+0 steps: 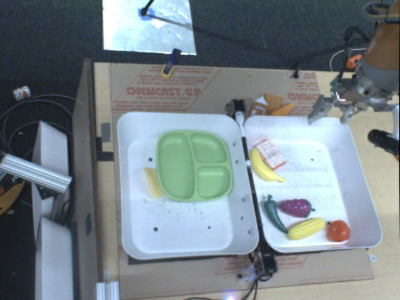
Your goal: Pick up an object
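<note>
Nearest the camera, along the front wall of the right bin [365, 186], sit a red toy tomato [338, 230] and a yellow corn cob [305, 228], just beside each other. Behind them lie purple grapes [295, 207] and a dark green chilli pepper [274, 214]. A banana [264, 166] lies near the bin's left wall, touching a small red-and-white carton [270, 153]; its print is too small to read.

The toys lie loose and mostly apart, probably scattered that way so two fingers can close on any one of them. No single target is named, so any would serve.

The left bin [134, 230] holds a green divided plate [193, 165], with a pale yellow piece [152, 182] tucked against its left edge. Orange items [276, 107] rest on the cardboard behind the bins.

Gripper [332, 111] hangs just past the right bin's back rim, above the cardboard. Fingers look splayed apart, nothing between them. Judgement: approach stage, nothing picked yet.

Writing: the brown sheet [187, 86] under the bins reads "CHEMCAST GP" in red, repeated across it. No other text legible.
</note>
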